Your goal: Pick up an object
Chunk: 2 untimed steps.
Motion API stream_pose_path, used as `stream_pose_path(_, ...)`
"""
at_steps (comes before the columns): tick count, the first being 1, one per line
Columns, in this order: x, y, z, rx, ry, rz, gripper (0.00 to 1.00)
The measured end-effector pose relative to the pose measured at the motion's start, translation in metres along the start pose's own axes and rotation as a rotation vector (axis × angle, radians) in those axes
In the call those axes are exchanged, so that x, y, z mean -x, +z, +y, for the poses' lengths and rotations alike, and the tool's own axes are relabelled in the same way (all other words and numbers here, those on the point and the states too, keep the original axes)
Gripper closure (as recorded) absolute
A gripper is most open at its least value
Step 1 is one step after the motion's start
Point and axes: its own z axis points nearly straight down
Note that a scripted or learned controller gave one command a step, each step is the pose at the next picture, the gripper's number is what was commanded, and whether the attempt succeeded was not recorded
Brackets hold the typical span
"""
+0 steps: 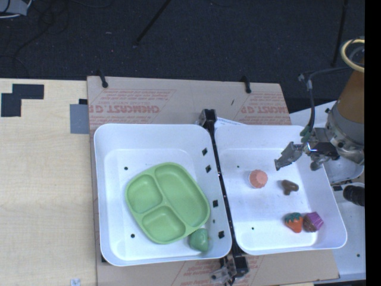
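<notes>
Objects are seen scattered in the right bin: a pink disc, a brown lump, an orange-and-purple toy pair. The gripper is held spread, ungrasping, above them.

A: Any writing to read here?

B: Just red print on the cardboard sheet under the two white bins. At about 11 o'clock from the middle of the view there is a boxed block of red capitals, upside down from this camera. It might say "CHEMCAST GP", but that reading is unsure.

A: Is it printed again anywhere?

B: Yes. The same kind of block sits at about 1 o'clock, also inverted, and more red print shows at the sheet's near edge, around 6 o'clock. That lower print is too small to read.
</notes>
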Motion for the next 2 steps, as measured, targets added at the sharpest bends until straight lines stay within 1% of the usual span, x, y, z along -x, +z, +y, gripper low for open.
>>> stream_pose_path(1,-0.005,0.045,-0.003,-0.004,0.0,0.001,0.0)
stream_pose_path(2,-0.003,0.089,-0.005,-0.005,0.001,0.001,0.0)
